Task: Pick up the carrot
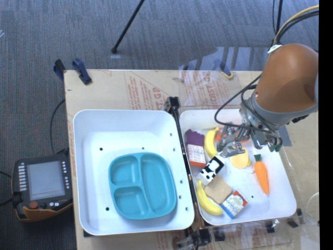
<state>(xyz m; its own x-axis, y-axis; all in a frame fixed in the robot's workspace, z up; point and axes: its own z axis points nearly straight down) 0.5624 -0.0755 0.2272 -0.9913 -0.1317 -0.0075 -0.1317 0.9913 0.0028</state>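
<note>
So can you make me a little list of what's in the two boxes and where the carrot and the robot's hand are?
left bin: holds a blue divided plate
right bin: holds toy food
carrot: lies near the bin's right side, not held
bananas: one near the top, one near the bottom
other food: bread slice, small juice carton, purple item
end effector: over the right bin, left of the carrot
task status: carrot not yet picked up
</note>
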